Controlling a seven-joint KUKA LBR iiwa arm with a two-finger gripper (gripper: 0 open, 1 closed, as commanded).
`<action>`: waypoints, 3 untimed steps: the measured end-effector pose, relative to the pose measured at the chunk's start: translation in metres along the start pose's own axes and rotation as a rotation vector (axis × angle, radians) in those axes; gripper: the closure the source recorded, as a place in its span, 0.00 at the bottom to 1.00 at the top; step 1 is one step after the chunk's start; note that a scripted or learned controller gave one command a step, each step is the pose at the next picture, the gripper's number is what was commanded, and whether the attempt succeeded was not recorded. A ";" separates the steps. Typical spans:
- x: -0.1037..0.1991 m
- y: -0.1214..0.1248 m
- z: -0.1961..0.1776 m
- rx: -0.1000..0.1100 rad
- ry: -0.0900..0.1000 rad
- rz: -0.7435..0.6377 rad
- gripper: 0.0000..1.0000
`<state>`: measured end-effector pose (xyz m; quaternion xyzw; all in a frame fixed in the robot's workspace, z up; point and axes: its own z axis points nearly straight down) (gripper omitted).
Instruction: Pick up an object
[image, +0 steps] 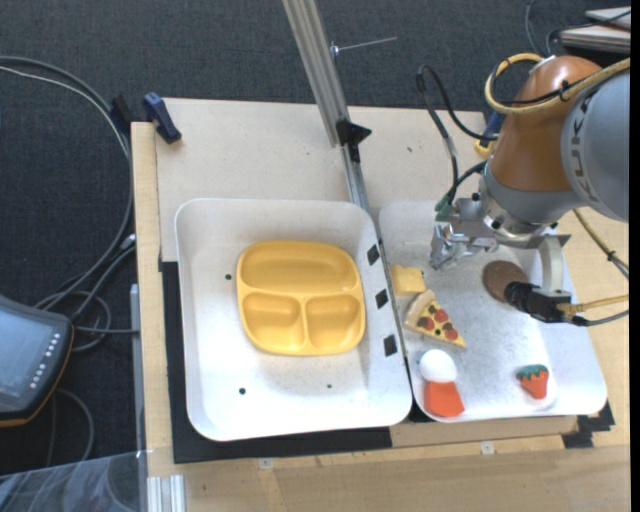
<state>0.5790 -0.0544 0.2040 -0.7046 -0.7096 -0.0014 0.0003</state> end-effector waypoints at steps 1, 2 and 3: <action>0.060 0.023 -0.002 -0.001 0.001 -0.002 1.00; 0.107 0.039 -0.017 -0.002 0.000 0.000 1.00; 0.151 0.060 -0.025 -0.002 0.000 0.001 1.00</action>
